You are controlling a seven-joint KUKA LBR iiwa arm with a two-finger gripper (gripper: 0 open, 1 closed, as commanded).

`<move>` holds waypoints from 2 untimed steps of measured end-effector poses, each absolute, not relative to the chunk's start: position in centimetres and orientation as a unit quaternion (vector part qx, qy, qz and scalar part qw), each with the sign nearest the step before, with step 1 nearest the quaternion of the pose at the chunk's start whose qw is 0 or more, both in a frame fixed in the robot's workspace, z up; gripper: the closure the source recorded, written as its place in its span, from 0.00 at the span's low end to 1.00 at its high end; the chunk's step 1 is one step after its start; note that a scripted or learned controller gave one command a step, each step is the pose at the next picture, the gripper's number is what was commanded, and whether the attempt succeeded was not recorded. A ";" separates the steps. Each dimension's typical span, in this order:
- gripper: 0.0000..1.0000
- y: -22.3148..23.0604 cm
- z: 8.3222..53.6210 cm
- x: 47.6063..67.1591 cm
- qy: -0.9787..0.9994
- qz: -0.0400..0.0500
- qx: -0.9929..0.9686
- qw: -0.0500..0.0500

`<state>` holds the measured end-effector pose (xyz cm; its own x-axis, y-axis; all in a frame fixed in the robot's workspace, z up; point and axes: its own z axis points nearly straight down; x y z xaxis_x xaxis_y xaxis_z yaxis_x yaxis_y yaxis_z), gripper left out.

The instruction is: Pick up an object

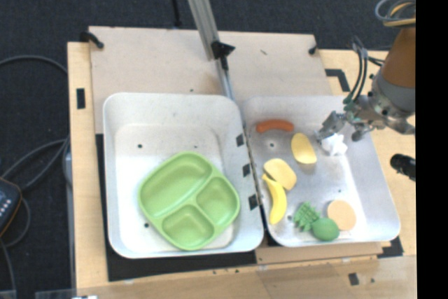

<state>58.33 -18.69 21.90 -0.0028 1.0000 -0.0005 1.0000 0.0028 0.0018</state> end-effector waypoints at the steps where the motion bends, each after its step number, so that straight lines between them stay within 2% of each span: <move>1: 0.00 -18.7 21.9 58.3 0.708 0.000 0.706 0.001; 2: 0.00 -18.1 15.9 58.0 0.707 -0.002 0.707 -0.001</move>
